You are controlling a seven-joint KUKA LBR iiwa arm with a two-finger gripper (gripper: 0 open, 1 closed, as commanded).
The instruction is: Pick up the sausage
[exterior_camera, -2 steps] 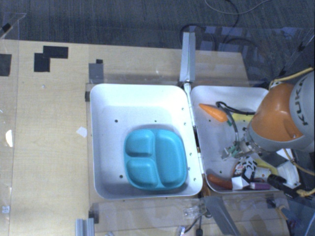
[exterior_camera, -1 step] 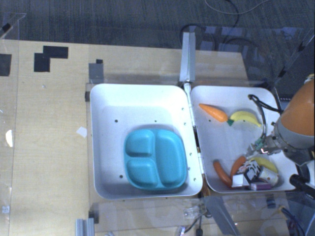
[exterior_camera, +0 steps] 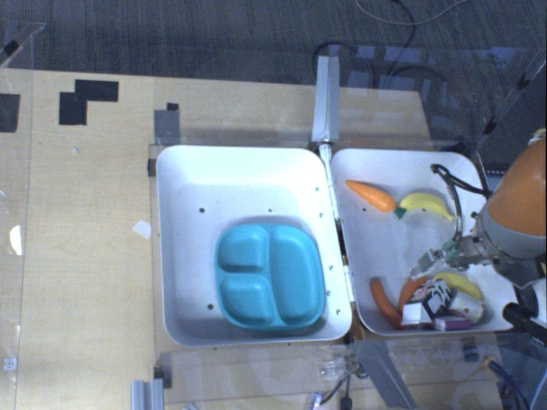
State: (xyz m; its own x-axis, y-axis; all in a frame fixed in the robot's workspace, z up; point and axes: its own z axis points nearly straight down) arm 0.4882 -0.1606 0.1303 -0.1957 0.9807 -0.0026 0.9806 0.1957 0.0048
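Near the front edge of the right bin [exterior_camera: 453,162], the sausage [exterior_camera: 384,301] lies among a clutter of small objects, directly under the gripper [exterior_camera: 438,267], which hangs just above the pile. A carrot [exterior_camera: 371,195] and banana [exterior_camera: 425,203] lie apart toward the rear, and the blue tray [exterior_camera: 270,275] occupies the left bin [exterior_camera: 184,229]. Whether the fingers are spread or closed cannot be told; nothing is visibly held.

The counter [exterior_camera: 85,229] is of pale wood. Two shallow white bins lie on it side by side: the left bin [exterior_camera: 184,229] and the right bin [exterior_camera: 367,237]. Black marks [exterior_camera: 85,99] sit near its far left corner.
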